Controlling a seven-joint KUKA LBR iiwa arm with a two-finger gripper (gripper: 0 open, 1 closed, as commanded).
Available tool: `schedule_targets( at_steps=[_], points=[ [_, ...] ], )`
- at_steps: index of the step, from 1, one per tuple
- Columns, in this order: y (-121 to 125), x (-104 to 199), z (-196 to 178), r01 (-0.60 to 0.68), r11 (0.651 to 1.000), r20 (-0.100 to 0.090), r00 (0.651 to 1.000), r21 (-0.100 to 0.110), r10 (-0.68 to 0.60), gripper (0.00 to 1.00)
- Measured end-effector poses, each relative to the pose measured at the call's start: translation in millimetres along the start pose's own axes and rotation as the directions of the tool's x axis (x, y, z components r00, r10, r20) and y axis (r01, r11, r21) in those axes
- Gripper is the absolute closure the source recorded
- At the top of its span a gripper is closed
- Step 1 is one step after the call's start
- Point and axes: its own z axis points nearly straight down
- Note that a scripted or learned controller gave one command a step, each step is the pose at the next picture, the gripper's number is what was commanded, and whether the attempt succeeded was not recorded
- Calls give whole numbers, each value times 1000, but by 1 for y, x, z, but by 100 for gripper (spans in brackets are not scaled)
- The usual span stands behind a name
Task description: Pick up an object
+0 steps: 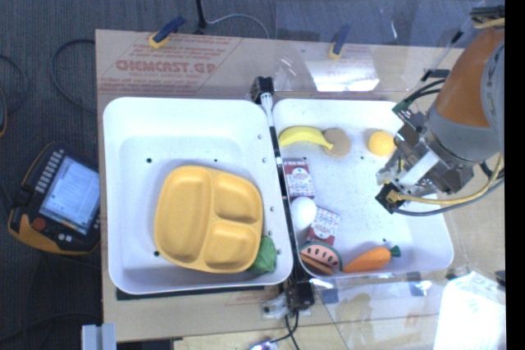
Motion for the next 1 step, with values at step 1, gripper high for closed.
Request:
schedule_targets(
  at_steps=[1],
  points=[
    [8,60,24,145,989,2,989,3,-145,100]
  ],
)
